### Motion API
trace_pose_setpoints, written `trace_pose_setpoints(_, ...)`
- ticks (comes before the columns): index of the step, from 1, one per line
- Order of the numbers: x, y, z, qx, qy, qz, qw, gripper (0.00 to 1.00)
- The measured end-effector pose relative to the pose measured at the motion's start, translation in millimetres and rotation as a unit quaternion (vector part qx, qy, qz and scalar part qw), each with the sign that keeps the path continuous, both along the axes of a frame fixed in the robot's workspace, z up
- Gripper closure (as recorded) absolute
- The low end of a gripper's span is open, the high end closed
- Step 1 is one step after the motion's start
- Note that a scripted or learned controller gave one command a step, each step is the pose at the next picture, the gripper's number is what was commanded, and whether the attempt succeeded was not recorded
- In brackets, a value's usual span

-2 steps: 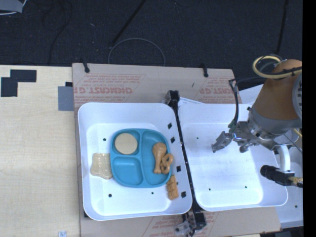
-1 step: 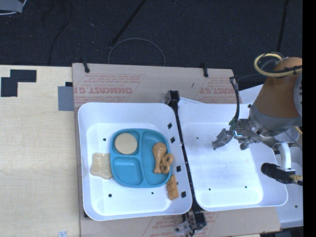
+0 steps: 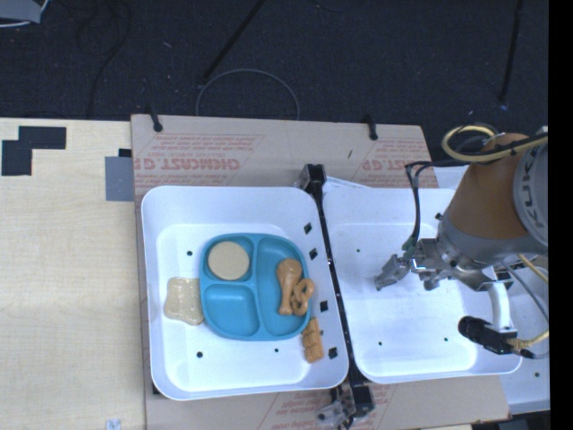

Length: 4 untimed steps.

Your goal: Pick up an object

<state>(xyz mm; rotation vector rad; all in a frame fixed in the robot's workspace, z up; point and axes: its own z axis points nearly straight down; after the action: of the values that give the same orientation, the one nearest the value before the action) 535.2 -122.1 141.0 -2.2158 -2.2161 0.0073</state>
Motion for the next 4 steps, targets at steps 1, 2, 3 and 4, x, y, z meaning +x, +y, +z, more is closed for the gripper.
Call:
trace_pose_setpoints(1, -1, 1, -54, 0.0000, -0.001, 0.000, 1.0000, 0.00)
trace_pose_setpoints(2, -1, 0, -41, -0.0001, -0.001, -0.003, 1.0000, 1.00)
trace_pose_setpoints(3, -3, 2, 21, -0.0011, -0.005, 0.000, 1.0000, 1.00)
trace_pose_setpoints(4, -3, -7, 67, -0.0014, -0.005, 0.000, 1.0000, 1.00)
